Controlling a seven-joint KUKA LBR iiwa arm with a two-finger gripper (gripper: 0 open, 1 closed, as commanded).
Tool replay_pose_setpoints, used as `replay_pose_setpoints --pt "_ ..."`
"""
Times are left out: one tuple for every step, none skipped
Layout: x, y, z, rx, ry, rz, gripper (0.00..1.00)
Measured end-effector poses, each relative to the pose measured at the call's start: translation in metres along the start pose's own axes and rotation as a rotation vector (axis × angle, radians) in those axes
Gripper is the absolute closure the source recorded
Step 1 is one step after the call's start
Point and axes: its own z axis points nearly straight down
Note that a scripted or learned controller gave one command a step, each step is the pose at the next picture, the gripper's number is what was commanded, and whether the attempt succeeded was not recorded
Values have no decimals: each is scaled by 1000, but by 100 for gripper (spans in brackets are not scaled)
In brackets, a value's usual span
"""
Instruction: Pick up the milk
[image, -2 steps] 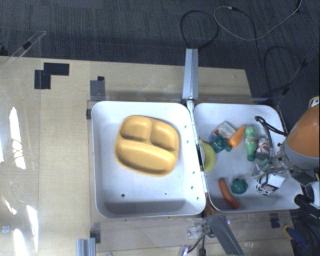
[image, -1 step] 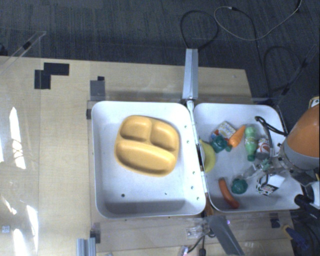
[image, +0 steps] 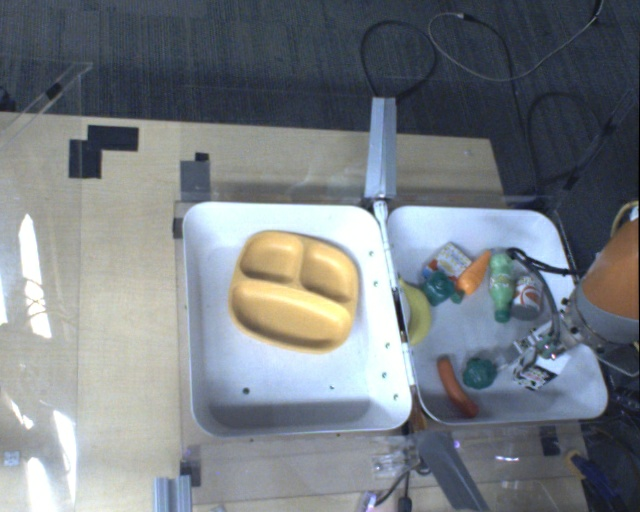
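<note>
The milk (image: 453, 258) is a small white carton with orange print. It lies at the back of the right bin (image: 575, 400), next to an orange carrot (image: 476, 270). My gripper (image: 537, 363) hangs low over the bin's front right part, well away from the carton and just right of a teal round object (image: 480, 372). The grey arm with its orange band (image: 612, 285) comes in from the right edge. I see nothing held in the gripper.
Around the carton lie a green bottle (image: 501, 286), a can (image: 528, 296), a teal toy (image: 438, 290) and a banana (image: 418, 312). A red sausage (image: 456, 386) lies at the front. The left bin (image: 210, 400) holds a large yellow bread-like object (image: 295, 290).
</note>
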Motion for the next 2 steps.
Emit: replay_pose_setpoints --pt "-1 2 -9 -2 0 -1 100" --pt "82 36 -106 12 2 425 100"
